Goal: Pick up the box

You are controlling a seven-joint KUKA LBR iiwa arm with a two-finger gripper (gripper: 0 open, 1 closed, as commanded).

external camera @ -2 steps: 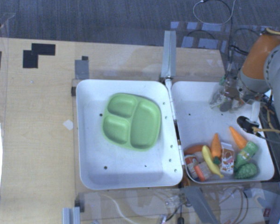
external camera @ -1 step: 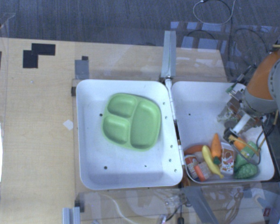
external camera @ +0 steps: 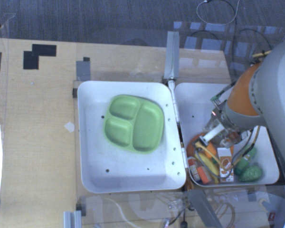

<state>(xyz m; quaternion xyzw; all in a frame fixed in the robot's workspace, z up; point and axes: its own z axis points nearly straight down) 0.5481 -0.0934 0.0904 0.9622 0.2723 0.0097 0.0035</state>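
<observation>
Low at the right of the frame, the right bin (external camera: pixel 194 99) holds a heap of items crowded into its bottom corner: a small box (external camera: pixel 225 164) standing on end with a white and orange face, a banana (external camera: pixel 208 161) and a red bottle (external camera: pixel 195 167) to its left, a green knobbly item (external camera: pixel 250 173) to its right. They lie touching, so the box has neighbours pressed against both long sides, which leaves little room for a clean grip. Just above the box hangs the gripper (external camera: pixel 218 136), tilted down toward the heap; whether it is spread or closed I cannot tell, and nothing shows held in it. The box looks not yet lifted. Further left, the left bin (external camera: pixel 88 175) carries a green divided tray (external camera: pixel 134 123) lying flat near its middle, well apart from the heap. Beyond both, the arm (external camera: pixel 268 94) fills the right edge.
</observation>
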